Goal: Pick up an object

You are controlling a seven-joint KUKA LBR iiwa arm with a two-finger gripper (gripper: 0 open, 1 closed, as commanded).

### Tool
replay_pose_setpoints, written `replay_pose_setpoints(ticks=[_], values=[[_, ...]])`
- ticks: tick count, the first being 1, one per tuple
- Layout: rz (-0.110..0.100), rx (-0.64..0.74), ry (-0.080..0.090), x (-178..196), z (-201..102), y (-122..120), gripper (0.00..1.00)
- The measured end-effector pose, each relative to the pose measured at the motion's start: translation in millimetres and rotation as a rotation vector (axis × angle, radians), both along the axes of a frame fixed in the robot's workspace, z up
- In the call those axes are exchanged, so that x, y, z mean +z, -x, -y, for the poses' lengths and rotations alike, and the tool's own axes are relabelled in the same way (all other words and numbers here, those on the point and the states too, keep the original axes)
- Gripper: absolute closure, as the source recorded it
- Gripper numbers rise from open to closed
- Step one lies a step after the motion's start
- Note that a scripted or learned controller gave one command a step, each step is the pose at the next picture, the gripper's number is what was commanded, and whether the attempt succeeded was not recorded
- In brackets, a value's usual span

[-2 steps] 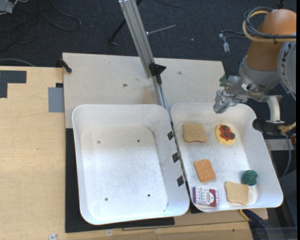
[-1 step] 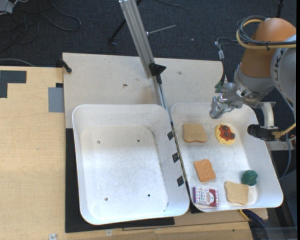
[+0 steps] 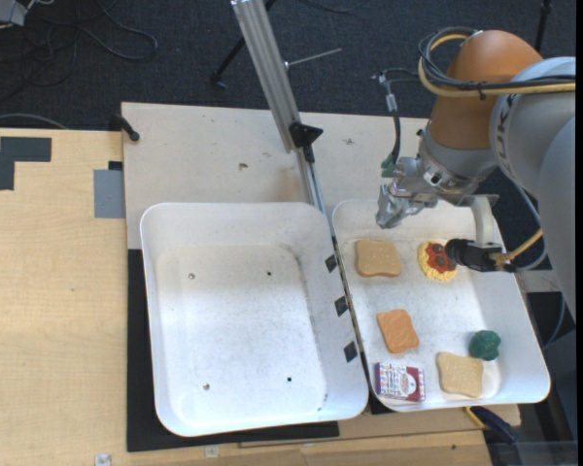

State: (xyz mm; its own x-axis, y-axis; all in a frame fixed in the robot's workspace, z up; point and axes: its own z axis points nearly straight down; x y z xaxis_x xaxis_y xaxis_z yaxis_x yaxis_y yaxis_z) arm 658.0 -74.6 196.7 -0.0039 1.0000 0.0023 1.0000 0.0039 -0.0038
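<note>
A: How many things are lying in the right bin [image 3: 525,348]?

B: Six. Two tan bread slices, one [image 3: 378,258] just below the pincer [image 3: 393,206] and one [image 3: 461,374] far below it at the bin's near edge; one orange piece [image 3: 398,330] below the first slice; one yellow-and-red round item [image 3: 437,261] beside the pincer, toward the arm; one green ball [image 3: 484,344]; one red-and-white packet [image 3: 399,382].

A: Is the pincer gripping anything?

B: It is hanging above the bin's far edge; I cannot tell how its jaws are standing.

A: Anything nearby?

B: A slanted metal post [image 3: 277,95] is rising beside the pincer, between both bins; the left bin [image 3: 175,231] is sitting beyond it on the counter [image 3: 49,260].
</note>
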Motion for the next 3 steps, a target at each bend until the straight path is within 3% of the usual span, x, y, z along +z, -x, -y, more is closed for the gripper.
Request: replay_pose_setpoints(ticks=[2, 3], values=[[-0.002, 0.001, 0.000, 6, -99, 5, 1.00], [0.004, 0.000, 0.000, 28, -141, 1, 1.00]])
